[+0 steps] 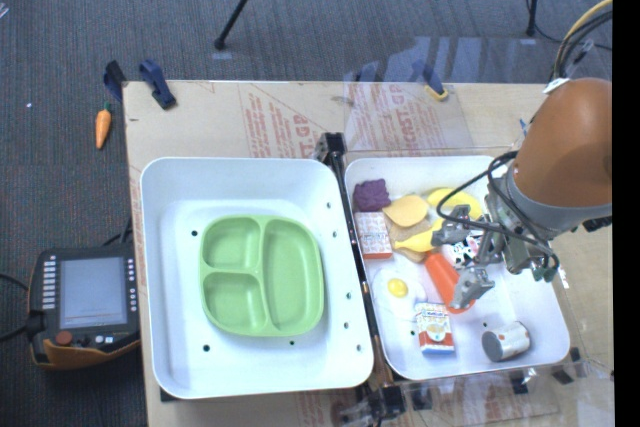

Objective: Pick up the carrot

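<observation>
The carrot (439, 273), an orange stub, lies in the middle of the right bin (555, 315), between a fried egg (398, 289) and the arm's tool. My gripper (469, 288) hangs low over the carrot's right end, touching or just above it. The grey arm with its orange band (565, 150) reaches in from the right and hides the bin's far right part. A second small carrot (102, 126) lies on the floor left of the bench.
The right bin also holds a purple grape bunch (372, 194), bread slice (406, 211), banana (455, 205), red box (373, 235), small carton (434, 327) and silver can (505, 341). The left bin (160, 215) bears a green divided plate (263, 275). A pendant (85, 300) lies on the floor.
</observation>
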`<state>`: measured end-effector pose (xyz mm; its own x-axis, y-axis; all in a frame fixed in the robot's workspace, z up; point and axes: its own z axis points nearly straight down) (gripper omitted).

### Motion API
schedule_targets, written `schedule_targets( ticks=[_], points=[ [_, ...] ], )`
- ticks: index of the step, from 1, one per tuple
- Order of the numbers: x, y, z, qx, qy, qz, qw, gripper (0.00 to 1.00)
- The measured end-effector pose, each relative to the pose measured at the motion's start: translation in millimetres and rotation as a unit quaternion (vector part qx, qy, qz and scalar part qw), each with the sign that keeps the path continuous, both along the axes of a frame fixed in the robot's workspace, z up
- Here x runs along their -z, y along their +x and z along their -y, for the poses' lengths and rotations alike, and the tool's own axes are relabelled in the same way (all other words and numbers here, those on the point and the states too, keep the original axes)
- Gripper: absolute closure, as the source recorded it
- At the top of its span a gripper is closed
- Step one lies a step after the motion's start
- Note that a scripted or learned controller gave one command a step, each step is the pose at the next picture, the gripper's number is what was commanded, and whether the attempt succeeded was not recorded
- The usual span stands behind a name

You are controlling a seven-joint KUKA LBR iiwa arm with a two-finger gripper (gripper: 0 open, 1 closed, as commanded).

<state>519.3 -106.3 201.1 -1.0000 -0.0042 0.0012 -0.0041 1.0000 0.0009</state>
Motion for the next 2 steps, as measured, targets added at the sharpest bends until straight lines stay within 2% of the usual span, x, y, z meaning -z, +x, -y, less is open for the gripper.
schedule_targets(
  ticks=[1, 2],
  points=[
    [110, 45, -10, 0.010, -0.0007, 0.006, 0.9999, 0.00],
    [113, -12, 57, -0.008, -0.0010, 0.001, 1.0000, 0.00]
  ],
)
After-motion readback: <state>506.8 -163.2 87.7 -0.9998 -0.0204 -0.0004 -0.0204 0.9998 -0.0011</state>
